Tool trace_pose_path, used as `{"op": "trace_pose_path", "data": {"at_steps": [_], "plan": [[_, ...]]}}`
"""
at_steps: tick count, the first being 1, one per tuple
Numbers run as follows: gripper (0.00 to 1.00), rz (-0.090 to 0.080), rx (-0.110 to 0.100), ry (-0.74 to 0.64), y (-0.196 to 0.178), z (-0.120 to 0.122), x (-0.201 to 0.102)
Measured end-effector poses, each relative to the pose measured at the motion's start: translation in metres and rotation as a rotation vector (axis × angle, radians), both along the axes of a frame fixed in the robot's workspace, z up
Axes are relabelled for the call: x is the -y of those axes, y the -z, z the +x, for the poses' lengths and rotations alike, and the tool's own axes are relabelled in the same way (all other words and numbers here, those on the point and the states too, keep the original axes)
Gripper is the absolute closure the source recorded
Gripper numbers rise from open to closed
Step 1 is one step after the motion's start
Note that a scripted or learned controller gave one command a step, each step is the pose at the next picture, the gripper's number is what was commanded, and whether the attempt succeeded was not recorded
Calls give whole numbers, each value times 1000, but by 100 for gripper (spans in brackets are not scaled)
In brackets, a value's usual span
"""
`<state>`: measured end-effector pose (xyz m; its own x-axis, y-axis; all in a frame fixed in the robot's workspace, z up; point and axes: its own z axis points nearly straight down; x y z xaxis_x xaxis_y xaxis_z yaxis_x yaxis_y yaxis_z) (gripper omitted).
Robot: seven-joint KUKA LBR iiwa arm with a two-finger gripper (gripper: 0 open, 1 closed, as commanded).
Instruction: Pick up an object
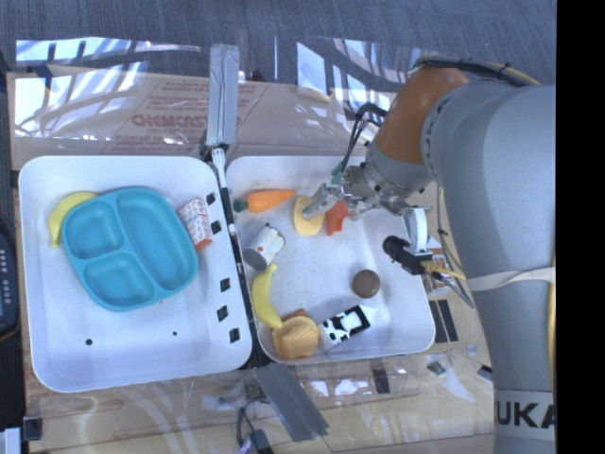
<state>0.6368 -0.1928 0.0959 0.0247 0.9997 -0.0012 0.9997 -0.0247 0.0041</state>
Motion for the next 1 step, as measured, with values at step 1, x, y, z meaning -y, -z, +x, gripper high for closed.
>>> {"op": "trace_pose_path", "data": {"at_steps": [1], "plan": [[0,0,1,-76,0,11,-9]]}}
